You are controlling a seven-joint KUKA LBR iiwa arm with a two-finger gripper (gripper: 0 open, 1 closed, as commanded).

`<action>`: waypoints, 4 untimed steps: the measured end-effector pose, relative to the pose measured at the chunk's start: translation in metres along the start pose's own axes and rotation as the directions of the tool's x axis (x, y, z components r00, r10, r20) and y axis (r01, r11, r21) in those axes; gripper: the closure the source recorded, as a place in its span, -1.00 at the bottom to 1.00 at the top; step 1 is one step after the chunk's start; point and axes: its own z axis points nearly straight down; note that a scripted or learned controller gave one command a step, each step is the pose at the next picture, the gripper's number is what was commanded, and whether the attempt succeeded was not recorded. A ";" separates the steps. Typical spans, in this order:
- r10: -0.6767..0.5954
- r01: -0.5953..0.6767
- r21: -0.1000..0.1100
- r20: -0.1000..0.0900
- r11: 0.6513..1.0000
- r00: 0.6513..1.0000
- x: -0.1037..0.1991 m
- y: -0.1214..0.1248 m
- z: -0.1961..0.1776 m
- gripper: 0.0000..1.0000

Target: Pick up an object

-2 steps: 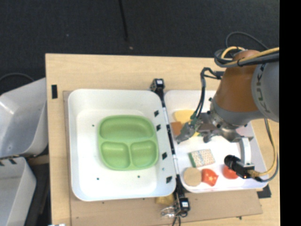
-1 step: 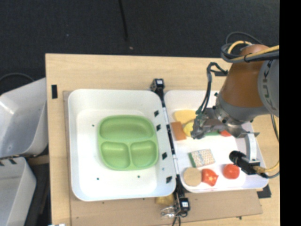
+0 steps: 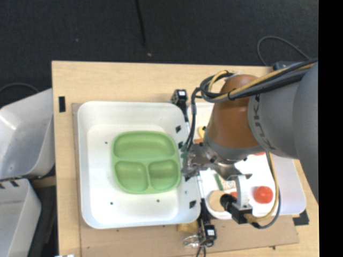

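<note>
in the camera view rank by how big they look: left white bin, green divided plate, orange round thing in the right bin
1. left white bin
2. green divided plate
3. orange round thing, partly hidden by the arm, so its full size is unsure

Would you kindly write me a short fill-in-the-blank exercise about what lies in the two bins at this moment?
1. The divided plate in the left bin is coloured ____.
2. That plate has ____ compartments.
3. The round orange-red object lies in the ____ bin.
4. The arm wears an ____ band above its wrist.

Missing words: green; three; right; orange
</note>
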 end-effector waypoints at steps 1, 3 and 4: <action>-0.005 0.005 -0.017 -0.004 1.000 1.000 0.095 0.003 -0.126 1.00; 0.014 -0.014 0.006 0.008 1.000 1.000 0.114 0.005 -0.122 1.00; 0.000 0.000 -0.003 0.004 1.000 1.000 0.117 0.007 -0.138 1.00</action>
